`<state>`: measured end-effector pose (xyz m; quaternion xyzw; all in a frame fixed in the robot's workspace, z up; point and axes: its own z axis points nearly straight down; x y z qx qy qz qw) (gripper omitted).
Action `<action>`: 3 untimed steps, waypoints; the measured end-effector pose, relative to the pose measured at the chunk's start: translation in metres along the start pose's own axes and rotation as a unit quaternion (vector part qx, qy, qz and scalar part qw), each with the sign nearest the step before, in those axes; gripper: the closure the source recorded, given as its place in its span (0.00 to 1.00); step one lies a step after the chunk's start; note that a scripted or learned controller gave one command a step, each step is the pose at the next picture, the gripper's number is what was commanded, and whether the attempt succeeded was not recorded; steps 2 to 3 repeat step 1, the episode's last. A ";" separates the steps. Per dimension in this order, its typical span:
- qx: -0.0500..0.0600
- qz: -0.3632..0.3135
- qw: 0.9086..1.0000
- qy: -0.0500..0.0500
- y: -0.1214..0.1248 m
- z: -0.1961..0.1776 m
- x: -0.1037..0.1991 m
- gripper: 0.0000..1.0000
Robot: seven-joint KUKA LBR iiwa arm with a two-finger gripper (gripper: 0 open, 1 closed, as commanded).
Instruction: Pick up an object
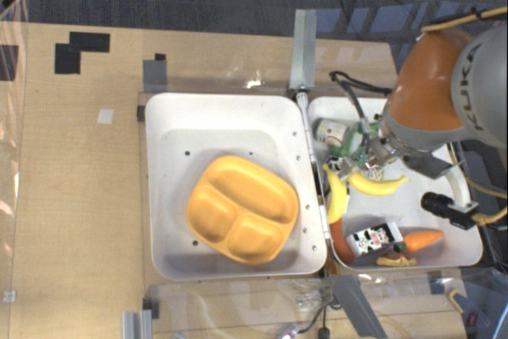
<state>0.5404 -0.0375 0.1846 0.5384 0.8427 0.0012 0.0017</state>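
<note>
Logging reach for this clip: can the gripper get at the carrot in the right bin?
Probably yes: the carrot lies uncovered near the right bin's front wall, with the gripper above the same bin.

We see two bins side by side on the bench. The left bin (159,186) holds one divided tray (242,208), lying near its middle and towards the front. In the right bin (425,206), a can (331,130) lies at the far left corner. One banana (336,198) runs along the left wall, and a second banana (378,184) lies just right of it. Along the front, a small box (375,237) lies left of a carrot (425,240), touching it. The gripper (367,155) sits over the bin between the can and the bananas.
</note>
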 end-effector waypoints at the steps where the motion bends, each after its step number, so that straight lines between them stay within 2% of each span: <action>1: 0.000 0.130 0.991 -0.001 -0.024 -0.019 -0.013 1.00; 3: 0.000 0.130 0.991 -0.001 -0.024 -0.019 -0.013 1.00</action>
